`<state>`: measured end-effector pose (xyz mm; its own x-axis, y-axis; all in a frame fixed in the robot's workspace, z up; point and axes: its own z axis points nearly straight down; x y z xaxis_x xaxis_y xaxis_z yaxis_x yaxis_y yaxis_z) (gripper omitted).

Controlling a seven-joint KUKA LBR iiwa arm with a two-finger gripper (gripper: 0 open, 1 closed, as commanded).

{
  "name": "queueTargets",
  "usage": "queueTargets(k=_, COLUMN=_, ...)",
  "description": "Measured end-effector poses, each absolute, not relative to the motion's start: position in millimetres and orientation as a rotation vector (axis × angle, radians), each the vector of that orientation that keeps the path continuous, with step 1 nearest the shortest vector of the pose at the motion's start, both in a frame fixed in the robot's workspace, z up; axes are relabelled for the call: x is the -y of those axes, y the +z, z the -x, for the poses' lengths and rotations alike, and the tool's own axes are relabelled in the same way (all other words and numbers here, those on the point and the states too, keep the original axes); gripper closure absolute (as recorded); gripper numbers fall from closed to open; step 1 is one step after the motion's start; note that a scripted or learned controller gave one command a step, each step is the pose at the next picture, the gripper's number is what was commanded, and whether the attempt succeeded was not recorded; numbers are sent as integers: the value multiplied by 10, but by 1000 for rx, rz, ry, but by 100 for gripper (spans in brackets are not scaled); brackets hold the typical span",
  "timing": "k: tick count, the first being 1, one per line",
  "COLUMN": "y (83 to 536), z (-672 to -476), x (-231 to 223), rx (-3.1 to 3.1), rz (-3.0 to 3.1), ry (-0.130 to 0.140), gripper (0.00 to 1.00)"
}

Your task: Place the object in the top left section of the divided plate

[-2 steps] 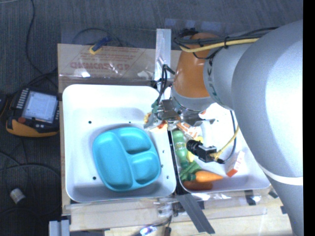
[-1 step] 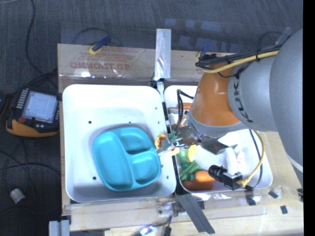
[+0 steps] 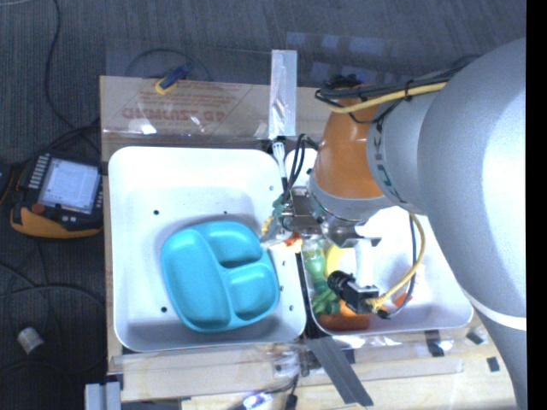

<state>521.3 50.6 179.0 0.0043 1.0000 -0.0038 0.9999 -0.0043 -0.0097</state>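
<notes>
Over right bin point(image 3: 444, 310), grey arm with orange band point(image 3: 346, 156) reaches down; gripper point(image 3: 318, 254) buried among green, yellow and orange items point(image 3: 329, 293) at bin's left wall; grip state cannot be told. Which item is task object unclear. Turquoise divided plate point(image 3: 220, 272), three sections, sits tilted in left bin point(image 3: 137, 186). Handheld pendant point(image 3: 60, 195) lies on floor.

1. The divided plate point(image 3: 220, 273) is light blue with rounded corners and three sections. It lies flat and slightly turned in the left bin, towards its lower right.
2. Green, yellow and orange objects point(image 3: 323, 282) sit clustered in the right bin, along its left wall, partly hidden under the arm.
</notes>
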Motion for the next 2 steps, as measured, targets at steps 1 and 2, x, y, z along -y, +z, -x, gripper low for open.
queueTargets(k=1, y=1794, z=-4829, x=-193, rx=2043, rz=2380, ry=15, gripper=100)
queueTargets(k=2, y=1788, z=-5306, x=-658, rx=2057, rz=2371, ry=17, gripper=100)
